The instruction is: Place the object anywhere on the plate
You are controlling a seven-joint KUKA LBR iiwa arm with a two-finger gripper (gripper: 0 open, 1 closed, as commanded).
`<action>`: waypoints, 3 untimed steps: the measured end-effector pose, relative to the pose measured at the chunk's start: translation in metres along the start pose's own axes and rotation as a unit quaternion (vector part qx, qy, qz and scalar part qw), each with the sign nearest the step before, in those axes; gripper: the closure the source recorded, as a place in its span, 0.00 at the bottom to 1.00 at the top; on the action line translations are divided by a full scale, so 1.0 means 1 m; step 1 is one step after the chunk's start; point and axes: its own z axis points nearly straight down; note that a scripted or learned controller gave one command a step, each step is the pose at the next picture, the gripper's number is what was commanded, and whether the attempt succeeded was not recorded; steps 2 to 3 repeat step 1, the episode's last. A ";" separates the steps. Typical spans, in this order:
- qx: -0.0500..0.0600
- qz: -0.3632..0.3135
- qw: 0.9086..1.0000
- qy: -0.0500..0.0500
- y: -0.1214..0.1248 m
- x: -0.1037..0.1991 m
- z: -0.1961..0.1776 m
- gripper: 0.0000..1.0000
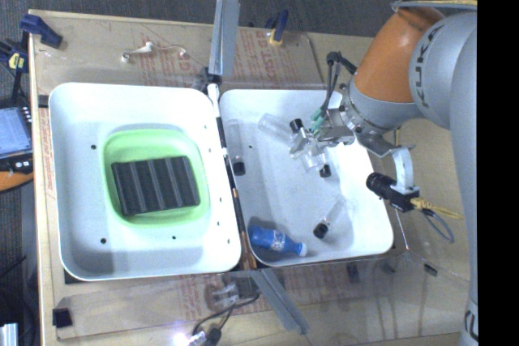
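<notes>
Arm (422,69): one, reaching into the right bin; a blind descent could strike the bin wall or scatter what lies there.
Counter (122,28): one, bearing both bins.
Bins: two, left bin (69,174) and right bin (373,231), side by side.
Plate (154,143): one, green, in the left bin with a dark ribbed insert; the carry must clear the divider between the bins.
Blue bottle (276,241): one, lying at the right bin's near edge, well apart from the plate; round, so I judge it may roll.
Clear pieces (302,143): perhaps four, hard to count; slippery, and easily missed.
Jaws (318,143): among the clear pieces; whether they are parted or pinching anything, I cannot tell.
</notes>
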 end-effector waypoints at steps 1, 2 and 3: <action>0.000 0.000 1.000 0.000 0.000 0.000 0.000 0.00; 0.000 0.000 1.000 0.000 0.000 0.000 0.000 0.00; 0.000 0.000 1.000 0.000 0.000 0.000 0.000 0.00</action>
